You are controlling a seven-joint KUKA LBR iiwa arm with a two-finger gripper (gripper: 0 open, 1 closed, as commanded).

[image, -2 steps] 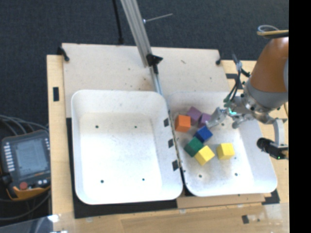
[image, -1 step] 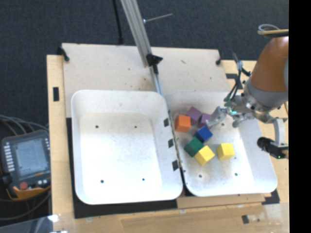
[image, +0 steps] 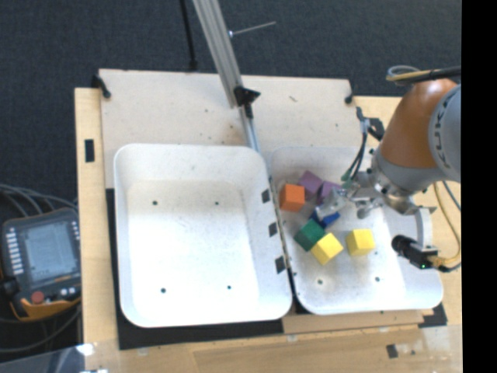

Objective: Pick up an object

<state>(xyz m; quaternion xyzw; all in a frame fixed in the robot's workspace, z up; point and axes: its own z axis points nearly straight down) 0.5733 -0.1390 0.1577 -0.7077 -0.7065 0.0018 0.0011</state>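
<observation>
The right bin [image: 388,286] holds several small blocks: an orange cube [image: 293,197], a purple block [image: 311,183] behind it, a green cube [image: 311,233], and two yellow cubes [image: 328,248] [image: 360,242]. A blue block [image: 329,218] lies partly under the gripper. My gripper [image: 338,203] hangs low over the bin's middle, right above the blue block and beside a second purple piece [image: 327,190]. The grey arm with its orange band [image: 411,130] reaches in from the right and hides the wrist.
The left bin [image: 194,231] lies beside the right one on the bench. A slanted metal pole [image: 221,45] rises from the back between the bins. A teach pendant [image: 39,255] rests at the far left, off the bench.
</observation>
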